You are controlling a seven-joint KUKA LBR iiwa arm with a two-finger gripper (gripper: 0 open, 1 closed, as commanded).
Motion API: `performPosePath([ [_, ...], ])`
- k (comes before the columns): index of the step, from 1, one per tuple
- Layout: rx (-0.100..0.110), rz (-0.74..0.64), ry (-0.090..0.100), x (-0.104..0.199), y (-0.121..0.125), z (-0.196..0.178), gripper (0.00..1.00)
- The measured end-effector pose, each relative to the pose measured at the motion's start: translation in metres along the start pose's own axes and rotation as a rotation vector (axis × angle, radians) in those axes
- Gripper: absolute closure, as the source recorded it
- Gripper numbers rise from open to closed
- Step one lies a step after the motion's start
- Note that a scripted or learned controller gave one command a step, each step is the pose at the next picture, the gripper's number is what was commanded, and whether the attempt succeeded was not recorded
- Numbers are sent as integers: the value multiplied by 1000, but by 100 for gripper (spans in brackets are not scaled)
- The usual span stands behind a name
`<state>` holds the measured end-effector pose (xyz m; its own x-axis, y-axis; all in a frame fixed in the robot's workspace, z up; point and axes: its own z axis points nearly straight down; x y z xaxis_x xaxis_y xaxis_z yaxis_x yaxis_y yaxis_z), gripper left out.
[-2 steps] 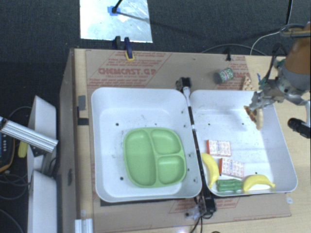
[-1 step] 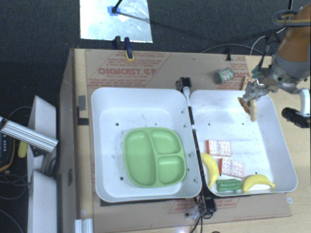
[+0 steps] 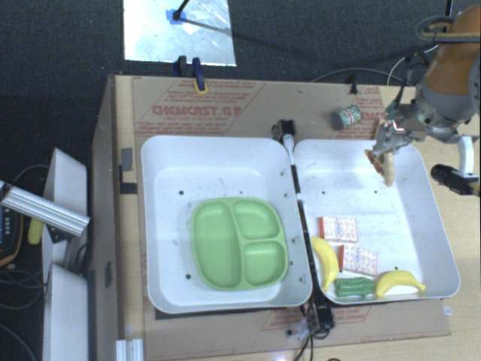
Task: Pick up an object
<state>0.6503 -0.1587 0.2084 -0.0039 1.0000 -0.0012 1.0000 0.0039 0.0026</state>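
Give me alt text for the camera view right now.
The gripper hangs over the far end of the right bin. Two bananas, a green item and two small cartons lie at its near end; the left bin holds a green divided plate.

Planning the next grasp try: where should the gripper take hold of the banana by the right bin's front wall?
Grip the banana across its thick middle, coming straight down. It lies flat, curved, ends drooping toward the right bin's front wall; the green block crowds its left end.

Fixed overhead camera, slanted onto bins [image 3: 225,153]
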Motion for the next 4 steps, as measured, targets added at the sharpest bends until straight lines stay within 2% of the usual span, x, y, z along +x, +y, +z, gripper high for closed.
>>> performPosePath([
  [1, 0, 0, 0, 19, -14, -13, 100],
  [2, 1, -1, 1, 35, -16, -9, 100],
  [3, -1, -1, 1, 60, 1, -32, 100],
  [4, 1, -1, 0, 58, 9, 0, 100],
])
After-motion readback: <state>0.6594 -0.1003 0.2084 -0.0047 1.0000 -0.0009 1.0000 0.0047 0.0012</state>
